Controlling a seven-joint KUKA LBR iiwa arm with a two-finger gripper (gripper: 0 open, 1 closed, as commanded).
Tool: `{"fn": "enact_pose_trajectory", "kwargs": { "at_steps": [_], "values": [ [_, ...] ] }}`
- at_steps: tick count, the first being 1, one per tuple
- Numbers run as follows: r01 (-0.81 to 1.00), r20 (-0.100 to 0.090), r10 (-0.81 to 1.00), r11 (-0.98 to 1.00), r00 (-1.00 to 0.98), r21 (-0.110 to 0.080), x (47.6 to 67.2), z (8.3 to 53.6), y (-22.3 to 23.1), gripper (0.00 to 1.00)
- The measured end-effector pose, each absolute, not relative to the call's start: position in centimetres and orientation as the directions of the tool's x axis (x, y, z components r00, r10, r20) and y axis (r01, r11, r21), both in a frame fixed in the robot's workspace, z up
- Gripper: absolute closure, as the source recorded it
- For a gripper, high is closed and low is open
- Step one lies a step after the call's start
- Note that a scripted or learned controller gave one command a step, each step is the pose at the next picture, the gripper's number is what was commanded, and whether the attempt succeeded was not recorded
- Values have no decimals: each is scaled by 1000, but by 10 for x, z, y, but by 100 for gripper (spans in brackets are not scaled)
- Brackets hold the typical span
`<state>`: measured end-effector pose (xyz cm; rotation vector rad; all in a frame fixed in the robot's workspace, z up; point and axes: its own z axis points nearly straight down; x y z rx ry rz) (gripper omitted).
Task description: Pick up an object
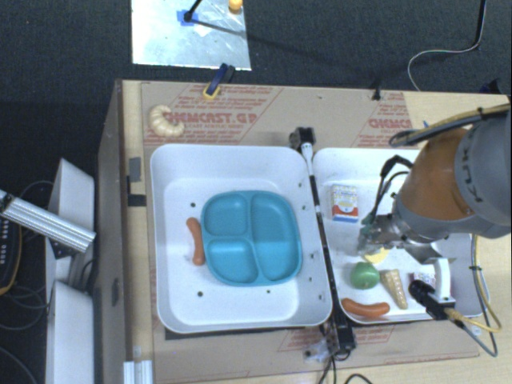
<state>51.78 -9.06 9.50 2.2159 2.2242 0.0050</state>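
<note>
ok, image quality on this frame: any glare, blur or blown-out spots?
Camera view: soft overall, fine detail smeared. The left bin rim is near blown-out white. The silver sheet beyond the bench shows patchy glare. Arm casts only a faint shadow in the right bin; the gripper area is blurry.

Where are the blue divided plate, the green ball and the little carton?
Blue divided plate [252, 237], camera view: on its central ridge.
Green ball [365, 275], camera view: middle of its top.
Little carton [345, 202], camera view: centre of its printed face.
</note>
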Motion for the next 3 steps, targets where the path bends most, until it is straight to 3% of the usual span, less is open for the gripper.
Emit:
{"fn": "enact_pose_trajectory", "kwargs": {
  "at_steps": [1, 3],
  "values": [
    [1000, 1, 1000, 4, -4, 3, 518, 95, -91, 0],
    [1000, 0, 1000, 1, -1, 1, 487, 84, -102, 0]
  ]
}}
